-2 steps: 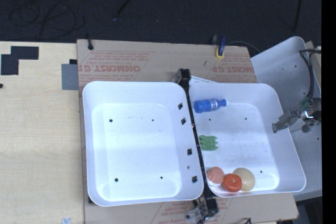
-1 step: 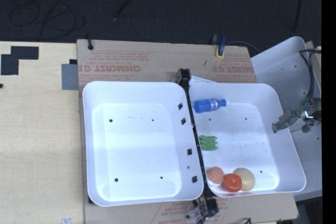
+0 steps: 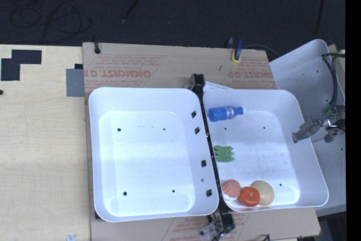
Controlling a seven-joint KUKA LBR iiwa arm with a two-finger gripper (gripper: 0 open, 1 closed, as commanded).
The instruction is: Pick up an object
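Left of the gripper (image 3: 302,134), well apart, the blue bottle (image 3: 225,113) lies in the right bin (image 3: 293,104); long axis points roughly toward the jaws; grip state: cannot tell.

Right bin (image 3: 293,104) holds a blue bottle (image 3: 225,113), green pod (image 3: 223,153) (near the divider) and three round pieces.

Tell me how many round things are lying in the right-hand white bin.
3, clustered in the right shallow white plastic bin's near corner: a pinkish round piece by the divider, a red round piece beside it, and a pale yellowish round piece furthest right. They overlap, so another could be hidden.
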